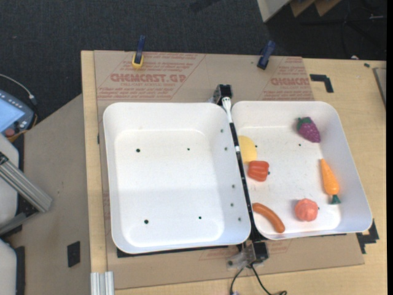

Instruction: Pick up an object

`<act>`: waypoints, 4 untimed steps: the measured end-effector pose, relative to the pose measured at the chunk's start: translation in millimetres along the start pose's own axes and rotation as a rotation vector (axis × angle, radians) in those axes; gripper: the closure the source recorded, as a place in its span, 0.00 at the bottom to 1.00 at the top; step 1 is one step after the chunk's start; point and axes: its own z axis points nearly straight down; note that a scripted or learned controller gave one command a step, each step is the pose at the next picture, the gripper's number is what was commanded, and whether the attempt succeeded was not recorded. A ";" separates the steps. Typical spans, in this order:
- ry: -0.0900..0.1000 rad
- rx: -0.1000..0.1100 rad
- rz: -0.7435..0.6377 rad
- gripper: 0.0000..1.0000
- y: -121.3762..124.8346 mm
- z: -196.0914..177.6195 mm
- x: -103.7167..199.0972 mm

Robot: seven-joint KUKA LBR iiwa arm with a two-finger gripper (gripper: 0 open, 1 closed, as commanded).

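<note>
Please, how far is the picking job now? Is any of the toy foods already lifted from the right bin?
Nothing looks done yet. All the toy foods lie on the floor of the right bin: purple grapes, carrot, strawberry, sausage, red pepper and a yellow piece against the divider. Nothing is in hand. Left: the whole pick, reaching in, closing on one item and lifting it.
</note>
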 end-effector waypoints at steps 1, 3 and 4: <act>-0.004 -0.005 -0.001 1.00 1.4 -11.2 0.0; -0.011 -0.015 -0.004 1.00 4.1 -33.3 -0.1; -0.015 -0.020 -0.005 1.00 5.5 -44.5 -0.1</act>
